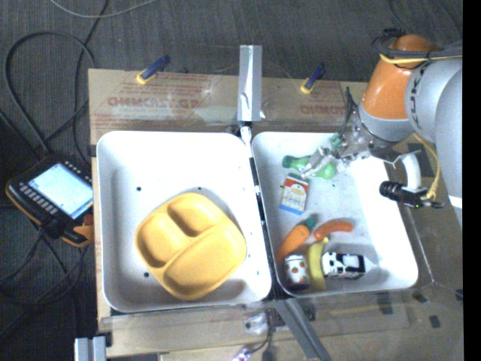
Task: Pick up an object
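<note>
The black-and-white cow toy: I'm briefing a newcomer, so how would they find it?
Look in the right-hand white bin, at its near edge. The small black-and-white cow toy lies there beside a yellow banana. It is the sole black-patched item among orange, green and yellow neighbours.

a robotics lab bench is indicated: two white bins (180,145) are set on a taped cardboard-covered board (161,100) over dark carpet. loose cables (45,43) are seen at 10 o'clock, a control pendant (54,194) at 9 o'clock.

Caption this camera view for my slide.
Robot hand lowered over a green toy in the right bin; yellow tray sits left.
</note>
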